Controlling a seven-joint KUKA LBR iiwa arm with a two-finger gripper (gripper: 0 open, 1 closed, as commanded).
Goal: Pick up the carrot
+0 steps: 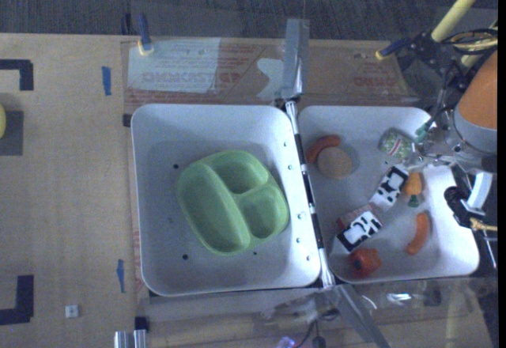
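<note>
A short orange carrot [413, 183] with a green stub at its near end lies in the right bin [348, 121], toward its right side, next to a black-and-white cow-patterned block [390, 186]. A longer orange-red tapered piece [419, 232] lies nearer the front right corner. My gripper [439, 150] hangs over the bin's right edge, just up and right of the carrot, with nothing visibly held. The wrist hides how its fingers stand.
The right bin also holds a brown round bun with a red piece [330, 158], a speckled green-white item [394, 141], a second cow-patterned block [360, 229] and a red vegetable [365, 261]. In the left bin [158, 141] sits a green divided plate [232, 200].
</note>
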